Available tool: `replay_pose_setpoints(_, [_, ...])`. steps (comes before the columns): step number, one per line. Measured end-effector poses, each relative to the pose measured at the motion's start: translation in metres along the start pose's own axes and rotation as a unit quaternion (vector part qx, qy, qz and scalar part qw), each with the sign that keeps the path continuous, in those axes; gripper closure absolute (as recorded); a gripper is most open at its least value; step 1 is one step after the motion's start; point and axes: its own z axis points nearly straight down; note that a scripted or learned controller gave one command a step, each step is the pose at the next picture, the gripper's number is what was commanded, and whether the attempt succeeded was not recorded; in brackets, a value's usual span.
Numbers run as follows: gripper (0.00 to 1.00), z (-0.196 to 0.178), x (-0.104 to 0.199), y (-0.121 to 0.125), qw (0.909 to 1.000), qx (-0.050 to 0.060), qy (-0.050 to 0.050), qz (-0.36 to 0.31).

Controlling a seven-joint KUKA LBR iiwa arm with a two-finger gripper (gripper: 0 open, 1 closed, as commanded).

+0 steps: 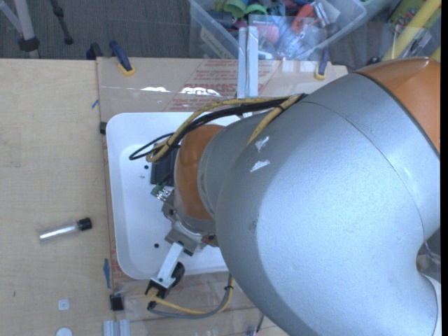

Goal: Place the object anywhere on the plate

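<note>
The grey arm (329,208) fills the right and centre of the frame, reaching leftward over a white bin (122,187) whose bare floor shows at centre left. Its orange band (189,170) sits just above the wrist, with yellow and black cables (203,117) looping over it. The gripper (164,275) hangs at the bin's lower edge, in the lower centre-left of the frame; whether it is released or clenched I cannot tell. No plate or object to carry can be made out, presumably hidden beneath the arm, so which way it lies from the gripper cannot be judged. A small vial (64,229) lies on the wooden bench (42,152), left of the bin.
</note>
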Motion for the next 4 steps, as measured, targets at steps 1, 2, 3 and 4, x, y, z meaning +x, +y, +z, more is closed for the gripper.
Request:
replay_pose_setpoints(1, [1.00, -0.109, -0.001, -0.001, 0.9771, 0.001, -0.003, -0.213])
replay_pose_setpoints(2, [1.00, -0.228, -0.009, 0.005, 0.8961, 0.001, -0.003, -0.444])
replay_pose_setpoints(3, [1.00, -0.219, -0.006, 0.002, 0.7924, 0.004, -0.003, -0.610])
replay_pose_setpoints(4, [1.00, -0.284, -0.012, 0.020, 0.9520, 0.000, -0.002, -0.306])
